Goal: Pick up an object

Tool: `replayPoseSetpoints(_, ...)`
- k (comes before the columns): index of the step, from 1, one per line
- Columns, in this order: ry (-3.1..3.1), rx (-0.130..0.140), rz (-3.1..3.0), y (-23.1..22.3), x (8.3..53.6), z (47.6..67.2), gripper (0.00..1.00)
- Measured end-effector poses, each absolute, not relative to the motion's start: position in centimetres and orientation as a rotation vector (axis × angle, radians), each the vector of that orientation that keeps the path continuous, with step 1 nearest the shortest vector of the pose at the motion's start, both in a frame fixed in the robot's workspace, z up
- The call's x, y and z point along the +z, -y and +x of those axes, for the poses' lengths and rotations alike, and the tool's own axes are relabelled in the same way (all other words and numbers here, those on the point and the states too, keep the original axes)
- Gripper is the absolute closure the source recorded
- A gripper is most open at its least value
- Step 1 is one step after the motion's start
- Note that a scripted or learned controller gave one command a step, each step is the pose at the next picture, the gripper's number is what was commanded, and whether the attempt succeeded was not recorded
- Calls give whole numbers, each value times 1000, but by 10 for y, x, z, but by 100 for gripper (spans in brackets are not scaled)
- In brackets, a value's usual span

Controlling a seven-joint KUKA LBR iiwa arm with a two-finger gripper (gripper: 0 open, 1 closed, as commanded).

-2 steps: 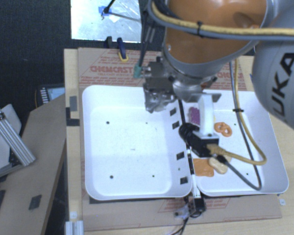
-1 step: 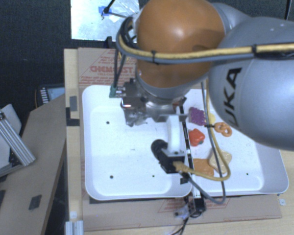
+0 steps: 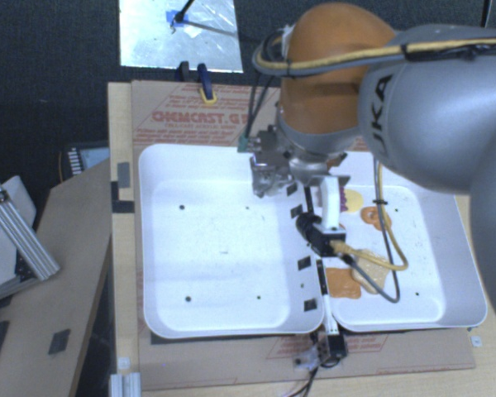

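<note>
Orange flat piece: the nearest candidate. It lies low on the floor of the right bin, at about 8 o'clock from that bin's centre and close to the wall it shares with its neighbour.
Tan wedge: touches the orange flat piece on its 2 o'clock side and seems to overlap it. Robot cables cross in front, so its outline is unclear.
Orange ring: at 10 o'clock in the right bin, apart from the pair above.
Yellow piece: just beside the ring at its 11 o'clock. It is partly hidden, so its shape cannot be told.
Left bin: bare white floor with a few dark dots.
Gripper: over the 1 o'clock corner of the left bin, near the shared wall. Whether it is open or closed cannot be told from this angle, and nothing is seen held in it.
Arm: a grey body with an orange band, filling the area from 12 to 3 o'clock.
Cardboard sheet: red-printed, lying under both bins.
Blue clamp: at the cardboard's far edge, toward 12 o'clock.
Foil sheet: farthest back.
Step in hand: probably the approach, since every candidate lies across the wall, toward 4 o'clock of the gripper.
Doing it well: cross the rims high and settle squarely over one piece before going down. The ring looks the cleaner choice because it sits alone. The flat pair would need a descent almost to the floor and could come up as two, or slip.
</note>
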State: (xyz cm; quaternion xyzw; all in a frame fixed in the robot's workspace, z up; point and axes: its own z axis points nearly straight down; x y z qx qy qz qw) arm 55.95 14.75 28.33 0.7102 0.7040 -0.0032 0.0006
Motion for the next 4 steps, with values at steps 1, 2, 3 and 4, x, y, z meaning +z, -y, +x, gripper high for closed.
replayPoseSetpoints(1, -2228, 24, 2207, -217, 400, 574, 100)
replayPoseSetpoints(2, -2224, 30, 2209, -235, 545, 568, 100)
replayPoseSetpoints(3, -2219, 2, 2225, -161, 536, 490, 100)
replayPoseSetpoints(4, -2227, 4, 2215, -195, 535, 518, 100)
